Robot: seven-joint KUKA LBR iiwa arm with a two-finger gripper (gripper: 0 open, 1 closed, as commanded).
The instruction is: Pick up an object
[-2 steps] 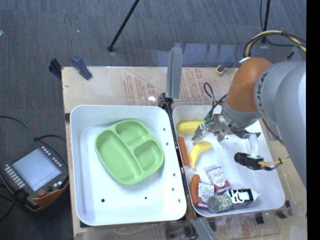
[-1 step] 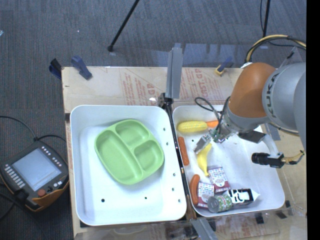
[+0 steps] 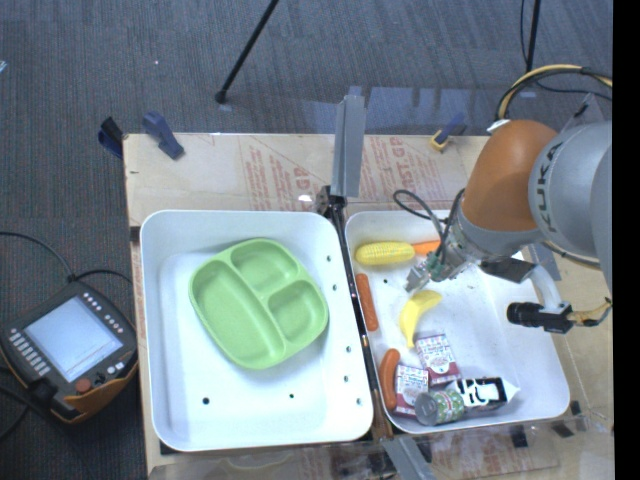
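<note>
The two-finger gripper (image 3: 428, 271) hangs low in the upper middle of the right-hand shallow white bin (image 3: 545, 363), and whether its jaws are wide or narrow I cannot tell, since the wrist hides them and nothing shows between the tips. Just below the tips lies a yellow plastic banana (image 3: 417, 314), its upper end very near or touching them. Just to the left and slightly above lies a yellow plastic corn cob (image 3: 384, 254), close to the bin's top wall, with an orange carrot-like piece (image 3: 427, 247) beside its right end.

Along the bin's left wall lies a long orange-red sausage-shaped toy (image 3: 368, 301), tight to the rim. Lower down, a second red sausage-shaped piece (image 3: 388, 376) rests against the same wall near the bottom corner. Beside it sit two small red-and-white printed packets (image 3: 423, 364), a green-topped tin can on its side (image 3: 440, 406) and a black-and-white carton (image 3: 485, 393), all crowded along the bottom edge.

The right half of this bin, under the grey arm with its orange band (image 3: 510, 183), is bare white floor, the widest open room near the gripper.

The left-hand white bin (image 3: 165, 368) holds a light green plastic divided plate (image 3: 259, 303), set at a slant near the middle, with bare floor around it. A grey upright post (image 3: 349, 153) stands where the two bins meet.
</note>
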